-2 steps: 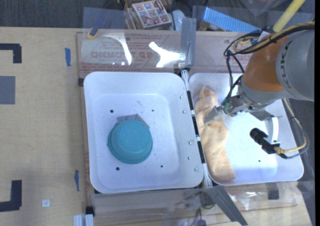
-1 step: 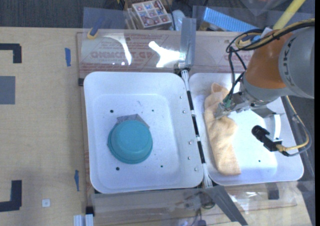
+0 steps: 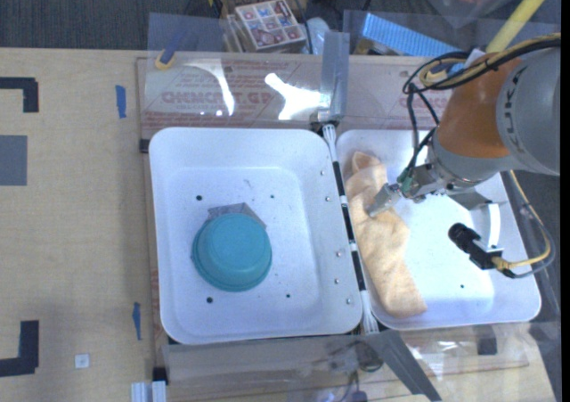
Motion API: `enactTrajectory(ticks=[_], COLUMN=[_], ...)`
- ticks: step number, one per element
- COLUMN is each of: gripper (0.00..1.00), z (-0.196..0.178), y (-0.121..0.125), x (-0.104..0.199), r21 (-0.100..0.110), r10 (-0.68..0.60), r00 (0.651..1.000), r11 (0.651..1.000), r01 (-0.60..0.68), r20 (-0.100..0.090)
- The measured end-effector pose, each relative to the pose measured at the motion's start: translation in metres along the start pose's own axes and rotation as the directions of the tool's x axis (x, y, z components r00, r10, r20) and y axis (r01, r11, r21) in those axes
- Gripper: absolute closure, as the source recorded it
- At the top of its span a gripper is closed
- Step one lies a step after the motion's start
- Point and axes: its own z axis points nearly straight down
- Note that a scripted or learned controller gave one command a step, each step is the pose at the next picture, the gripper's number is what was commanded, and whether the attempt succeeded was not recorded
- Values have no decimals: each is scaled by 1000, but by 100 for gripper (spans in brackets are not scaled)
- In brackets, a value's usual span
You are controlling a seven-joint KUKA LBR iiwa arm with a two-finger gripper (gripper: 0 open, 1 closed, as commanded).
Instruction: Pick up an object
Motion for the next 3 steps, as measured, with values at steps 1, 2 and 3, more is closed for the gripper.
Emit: enactTrajectory(ticks=[1, 2, 3], gripper=[0, 100, 100], z=[13, 0, -79], y=[16, 19, 72], x=[-6, -7, 18], r21=[6, -2, 11], r10=[-14, -14, -467], r00=[1000, 1000, 884], r11=[1000, 1000, 884], r01=[14, 14, 467], r20=[-1, 1, -8])
